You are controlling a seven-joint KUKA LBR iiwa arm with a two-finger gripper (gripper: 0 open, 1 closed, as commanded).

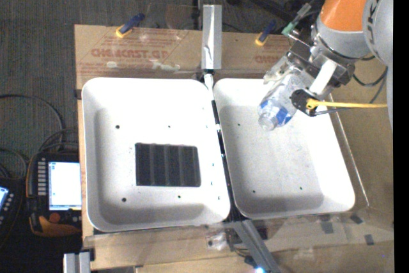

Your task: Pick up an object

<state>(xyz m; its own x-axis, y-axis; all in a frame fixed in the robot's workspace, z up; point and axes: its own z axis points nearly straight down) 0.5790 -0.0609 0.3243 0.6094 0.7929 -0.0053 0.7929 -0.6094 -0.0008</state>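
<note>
A clear plastic bottle [276, 109] with a blue label hangs tilted above the far part of the right bin [300, 182], its cap end pointing down and left. My gripper [295, 87] reaches in from the upper right and is shut on the bottle's upper body. The bottle looks lifted off the bin floor. A black ridged rectangular block [167, 164] lies flat in the middle of the left bin [96, 112].
A metal post [211, 38] stands behind the seam between the bins. A cardboard sheet [140, 51] with clamps lies at the back. A yellow cable [358, 103] runs right from the wrist. A teach pendant [57, 188] sits left of the bench.
</note>
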